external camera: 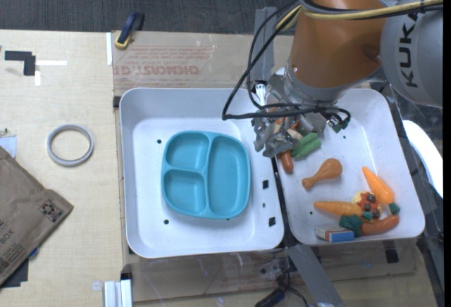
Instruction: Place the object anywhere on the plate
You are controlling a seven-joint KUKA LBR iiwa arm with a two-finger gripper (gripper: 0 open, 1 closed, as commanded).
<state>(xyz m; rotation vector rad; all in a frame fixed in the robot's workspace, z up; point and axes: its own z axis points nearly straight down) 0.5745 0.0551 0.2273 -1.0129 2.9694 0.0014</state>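
A teal divided plate (206, 175) lies in the left white bin (141, 228) with nothing on it. My gripper (282, 138) hangs under the orange wrist band at the left edge of the right bin (405, 158), low over a cluster of toy food. Right below it are a green piece (308, 146) and a red-brown sausage (287, 162). The wrist and cables hide what lies directly under the gripper. The gripper is to the right of the plate, across the rim between the bins.
More toy food lies in the right bin: a drumstick (323, 173), a carrot (378, 186), an orange piece (337, 208), a pizza slice (367, 203) and a blue-white block (335, 234). A tape ring (70, 144) and a cardboard box (21, 214) sit on the bench at left.
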